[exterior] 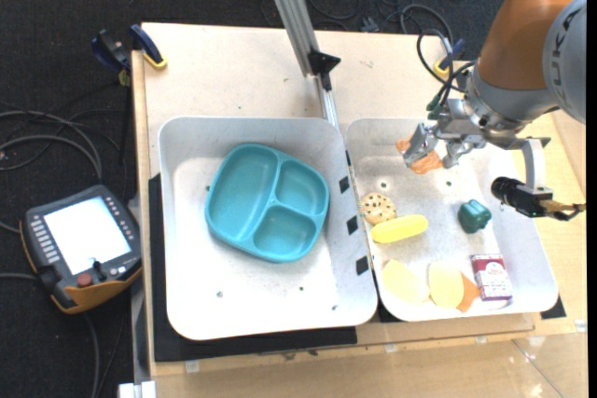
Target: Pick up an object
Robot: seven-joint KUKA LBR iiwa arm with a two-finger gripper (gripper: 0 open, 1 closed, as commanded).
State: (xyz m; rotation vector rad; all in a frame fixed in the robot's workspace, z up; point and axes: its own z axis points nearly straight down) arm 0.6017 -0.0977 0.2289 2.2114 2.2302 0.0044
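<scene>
My gripper point(427, 152) hangs over the far left part of the right bin point(532, 238). Its fingers are shut on a small orange piece point(424, 163), which shows between and just below the fingertips. Below it in that bin lie a round speckled cookie point(377, 206), a yellow banana-shaped piece point(399, 229), a green block point(475, 215), a red and white box point(491, 279), a pale yellow slice point(401, 281) and a yellow-orange slice point(450, 287).
The left bin point(187, 294) bears a blue divided plate point(269, 201). A slanted metal bar point(291, 0) runs down to the ridge between the bins. A black fitting point(519, 194) sticks out from the arm over the right bin. A pendant point(82, 242) lies off the bench at left.
</scene>
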